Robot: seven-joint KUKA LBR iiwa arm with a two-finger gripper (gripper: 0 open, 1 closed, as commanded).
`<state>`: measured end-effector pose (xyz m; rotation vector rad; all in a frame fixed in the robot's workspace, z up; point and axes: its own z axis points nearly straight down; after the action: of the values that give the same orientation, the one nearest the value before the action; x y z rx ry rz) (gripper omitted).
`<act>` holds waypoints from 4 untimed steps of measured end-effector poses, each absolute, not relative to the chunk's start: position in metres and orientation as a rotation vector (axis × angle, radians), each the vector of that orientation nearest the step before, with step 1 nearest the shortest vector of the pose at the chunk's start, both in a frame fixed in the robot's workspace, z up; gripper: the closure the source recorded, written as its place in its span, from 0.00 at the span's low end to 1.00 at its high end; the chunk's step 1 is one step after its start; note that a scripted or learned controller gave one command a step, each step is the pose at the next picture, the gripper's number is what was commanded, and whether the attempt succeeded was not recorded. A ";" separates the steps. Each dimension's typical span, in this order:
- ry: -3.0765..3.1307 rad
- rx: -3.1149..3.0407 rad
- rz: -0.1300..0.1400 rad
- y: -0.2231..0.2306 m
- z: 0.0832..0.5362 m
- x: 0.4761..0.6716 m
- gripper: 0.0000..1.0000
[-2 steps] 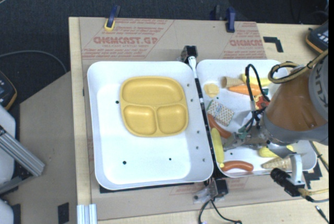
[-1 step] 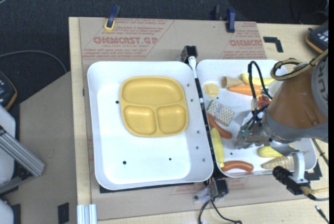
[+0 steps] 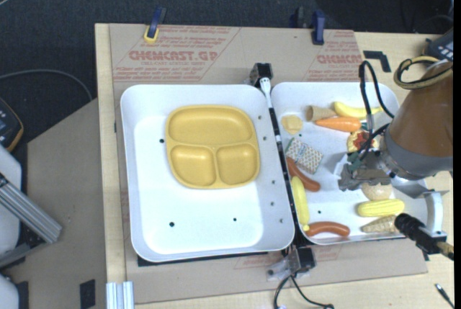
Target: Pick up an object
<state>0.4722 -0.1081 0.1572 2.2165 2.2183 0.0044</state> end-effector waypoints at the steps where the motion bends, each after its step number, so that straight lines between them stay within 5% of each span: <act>1: 2.218 2.215 0.005 -0.109 0.201 0.478 1.00; 2: 2.219 2.216 0.004 -0.109 0.226 0.479 1.00; 4: 2.222 2.214 0.004 -0.097 0.222 0.587 1.00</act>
<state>0.5868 -0.0970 0.2216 2.2145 2.2216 0.0038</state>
